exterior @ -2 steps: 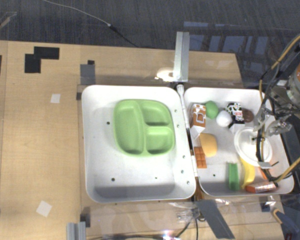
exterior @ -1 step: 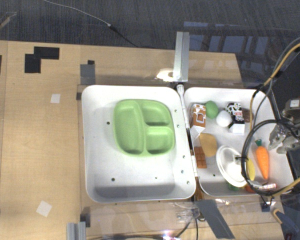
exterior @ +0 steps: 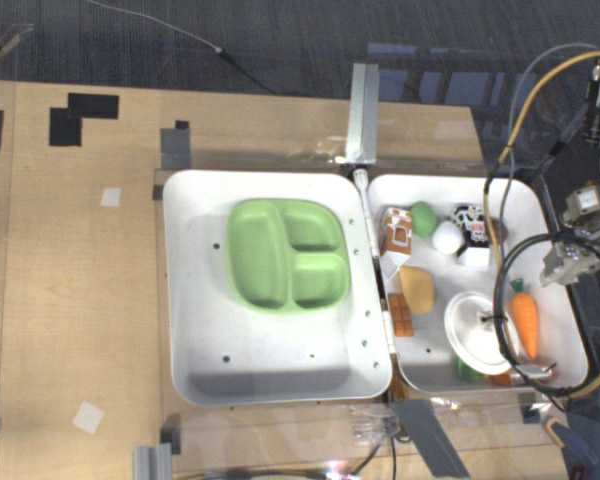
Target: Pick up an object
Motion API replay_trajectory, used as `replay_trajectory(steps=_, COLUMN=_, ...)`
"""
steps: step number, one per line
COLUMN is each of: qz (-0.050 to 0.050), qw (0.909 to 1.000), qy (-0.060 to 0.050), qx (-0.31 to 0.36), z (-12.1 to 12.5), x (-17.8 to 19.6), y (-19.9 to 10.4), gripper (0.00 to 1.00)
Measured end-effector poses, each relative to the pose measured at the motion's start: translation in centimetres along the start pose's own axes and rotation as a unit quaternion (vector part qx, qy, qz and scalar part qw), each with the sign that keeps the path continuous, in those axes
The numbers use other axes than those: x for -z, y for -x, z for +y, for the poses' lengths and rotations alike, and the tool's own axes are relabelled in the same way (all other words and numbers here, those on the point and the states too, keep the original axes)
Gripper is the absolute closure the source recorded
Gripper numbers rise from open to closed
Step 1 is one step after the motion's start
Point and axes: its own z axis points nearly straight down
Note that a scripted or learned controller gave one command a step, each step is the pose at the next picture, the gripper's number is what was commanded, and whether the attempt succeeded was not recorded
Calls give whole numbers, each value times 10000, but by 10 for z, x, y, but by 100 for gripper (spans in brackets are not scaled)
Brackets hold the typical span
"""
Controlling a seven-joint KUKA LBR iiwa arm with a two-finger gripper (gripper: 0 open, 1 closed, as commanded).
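Note:
The right bin (exterior: 435,383) holds several small things. An orange carrot (exterior: 524,325) lies near its right wall, beside a white bowl (exterior: 470,328). Farther back are a brown carton (exterior: 396,230), a green ball (exterior: 422,216), a white ball (exterior: 446,237) and a black-and-white cow toy (exterior: 471,224). A tan bread piece (exterior: 416,288) and a brown waffle (exterior: 401,315) lie by the left wall. My gripper (exterior: 566,264) hangs over the bin's right rim, just above and right of the carrot, with nothing seen in it.
The left bin (exterior: 195,358) bears a green divided plate (exterior: 285,253). Black and yellow cables (exterior: 502,268) loop over the right bin's right side. A metal post (exterior: 362,113) stands behind the bins. A green piece and a red piece show under the bowl's front edge.

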Motion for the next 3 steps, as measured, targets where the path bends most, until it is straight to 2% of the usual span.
replay_trajectory(steps=1, qz=-2, qw=9971, qy=-6, qx=758, z=-59, x=17, y=1, gripper=100)
replay_trajectory(steps=2, qz=-4, qw=9772, qy=-7, qx=2125, z=-107, x=38, y=9, gripper=100)
replay_trajectory(steps=3, qz=-14, qw=9381, qy=14, qx=3464, z=-31, x=-9, y=8, gripper=100)
